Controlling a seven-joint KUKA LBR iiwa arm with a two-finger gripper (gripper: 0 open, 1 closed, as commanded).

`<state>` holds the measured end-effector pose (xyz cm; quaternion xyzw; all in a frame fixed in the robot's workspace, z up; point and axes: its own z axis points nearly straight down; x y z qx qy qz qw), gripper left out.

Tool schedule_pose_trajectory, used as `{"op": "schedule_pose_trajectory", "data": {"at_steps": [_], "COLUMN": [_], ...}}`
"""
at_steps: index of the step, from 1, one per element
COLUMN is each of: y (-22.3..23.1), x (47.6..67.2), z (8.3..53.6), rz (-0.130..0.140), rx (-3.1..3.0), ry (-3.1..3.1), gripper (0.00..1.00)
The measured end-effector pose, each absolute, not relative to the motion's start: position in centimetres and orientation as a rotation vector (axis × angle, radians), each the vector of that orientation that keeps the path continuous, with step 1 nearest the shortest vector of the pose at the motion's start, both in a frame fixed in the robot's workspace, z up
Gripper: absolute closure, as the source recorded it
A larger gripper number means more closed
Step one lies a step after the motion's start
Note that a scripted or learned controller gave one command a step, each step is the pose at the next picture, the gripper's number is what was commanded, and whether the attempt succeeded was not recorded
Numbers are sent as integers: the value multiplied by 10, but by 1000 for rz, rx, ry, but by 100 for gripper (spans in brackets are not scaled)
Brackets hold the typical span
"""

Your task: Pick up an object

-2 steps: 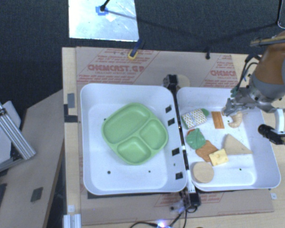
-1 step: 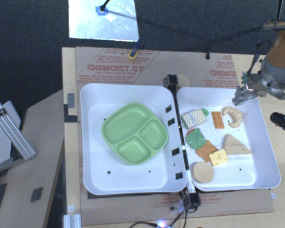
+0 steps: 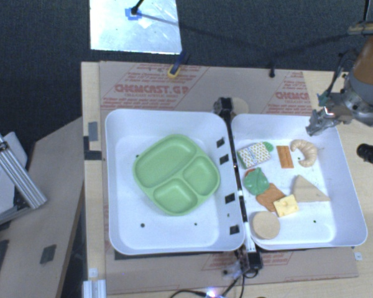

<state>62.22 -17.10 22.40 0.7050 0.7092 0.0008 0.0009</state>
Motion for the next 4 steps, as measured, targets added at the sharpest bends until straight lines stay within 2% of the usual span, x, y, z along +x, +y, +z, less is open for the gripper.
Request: {"op": "schedule_pose_trajectory", "data": {"at_steps": [2, 3, 4], "y": [-83, -55, -49], "x": [576, 562, 558], "z": [213, 223, 215], "rz": [-1, 1, 2], "rx": [2215, 2214, 2216], "ry": [2229, 2230, 2226], "gripper": [100, 100, 100]}}
